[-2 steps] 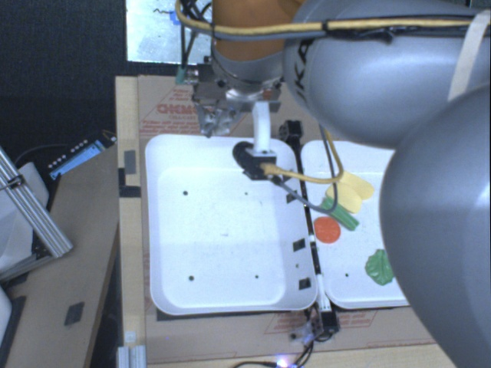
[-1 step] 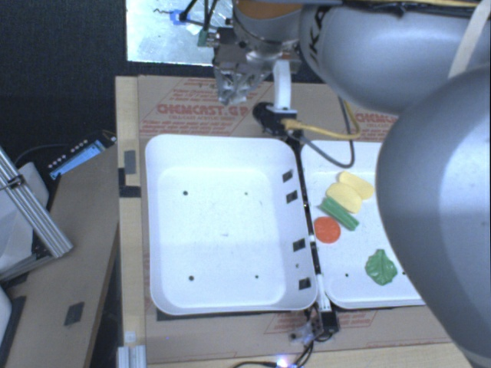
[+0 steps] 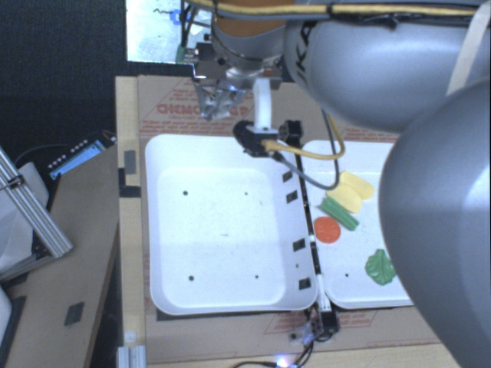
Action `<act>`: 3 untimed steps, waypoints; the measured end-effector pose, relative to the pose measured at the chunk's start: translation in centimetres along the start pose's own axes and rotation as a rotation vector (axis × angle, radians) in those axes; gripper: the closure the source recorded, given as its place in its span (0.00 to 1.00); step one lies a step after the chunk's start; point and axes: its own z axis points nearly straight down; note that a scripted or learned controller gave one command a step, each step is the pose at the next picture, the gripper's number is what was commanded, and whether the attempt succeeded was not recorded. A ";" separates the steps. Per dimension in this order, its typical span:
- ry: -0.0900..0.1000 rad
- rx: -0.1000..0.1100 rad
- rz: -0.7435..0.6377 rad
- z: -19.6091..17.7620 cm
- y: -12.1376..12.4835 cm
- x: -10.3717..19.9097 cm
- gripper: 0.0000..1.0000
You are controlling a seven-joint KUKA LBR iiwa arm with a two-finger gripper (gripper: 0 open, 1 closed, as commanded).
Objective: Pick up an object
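Grey arm (image 3: 430,129) overhangs right-bin toys (image 3: 345,205); end effector (image 3: 219,102), well apart, grip state unclear

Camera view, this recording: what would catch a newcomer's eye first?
The grey arm looms over the top and right of the view, its gripper hanging above the far edge of the left bin. In the right bin lies a small bright cluster: a yellow piece, a green stick, an orange-red disc and, nearer the camera, a green leaf-like piece.
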 end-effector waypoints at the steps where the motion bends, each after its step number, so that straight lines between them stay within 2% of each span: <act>1: 0.000 -0.001 0.002 -1.3 -1.3 -0.2 1.00; 2: 0.000 -0.002 0.001 -2.8 -2.4 -0.2 1.00; 3: -0.002 -0.005 0.006 -3.2 3.4 -0.3 1.00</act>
